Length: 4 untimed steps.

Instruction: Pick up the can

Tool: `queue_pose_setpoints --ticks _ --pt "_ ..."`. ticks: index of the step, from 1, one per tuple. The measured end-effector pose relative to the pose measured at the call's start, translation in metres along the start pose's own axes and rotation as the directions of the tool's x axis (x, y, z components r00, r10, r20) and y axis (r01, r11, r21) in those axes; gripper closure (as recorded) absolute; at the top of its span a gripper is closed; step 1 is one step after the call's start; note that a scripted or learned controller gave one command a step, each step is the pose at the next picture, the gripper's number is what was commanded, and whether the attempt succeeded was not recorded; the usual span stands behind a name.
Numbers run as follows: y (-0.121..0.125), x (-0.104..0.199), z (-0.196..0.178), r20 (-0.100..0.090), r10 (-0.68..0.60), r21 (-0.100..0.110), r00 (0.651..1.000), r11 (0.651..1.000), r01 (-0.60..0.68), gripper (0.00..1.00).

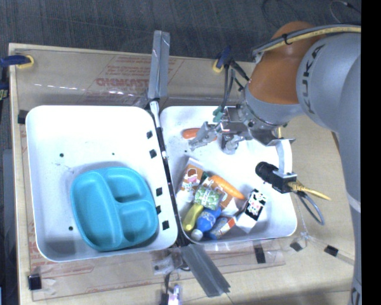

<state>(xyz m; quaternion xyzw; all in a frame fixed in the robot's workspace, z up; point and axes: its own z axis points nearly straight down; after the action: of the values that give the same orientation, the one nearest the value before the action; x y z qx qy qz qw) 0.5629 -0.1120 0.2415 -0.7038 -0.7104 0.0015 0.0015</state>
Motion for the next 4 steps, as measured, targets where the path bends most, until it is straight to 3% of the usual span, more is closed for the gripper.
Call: queue_pose_setpoints --ticks 1,2,3,4 --pt "-0.005 -0.002 0.126 0.005 -0.035 -0.001 0.999 0.999 0.035 0.0" --pt "-0.027 -0.002 0.145 0.004 0.218 -0.019 0.976 0.976 -0.218 0.0" --pt "-0.028 0.0 0.138 0.003 0.211 -0.013 0.977 0.977 -0.211 1.0" --pt "-0.035 0.076 0.028 -0.002 0.523 0.0 0.853 0.853 -0.523 1.0"
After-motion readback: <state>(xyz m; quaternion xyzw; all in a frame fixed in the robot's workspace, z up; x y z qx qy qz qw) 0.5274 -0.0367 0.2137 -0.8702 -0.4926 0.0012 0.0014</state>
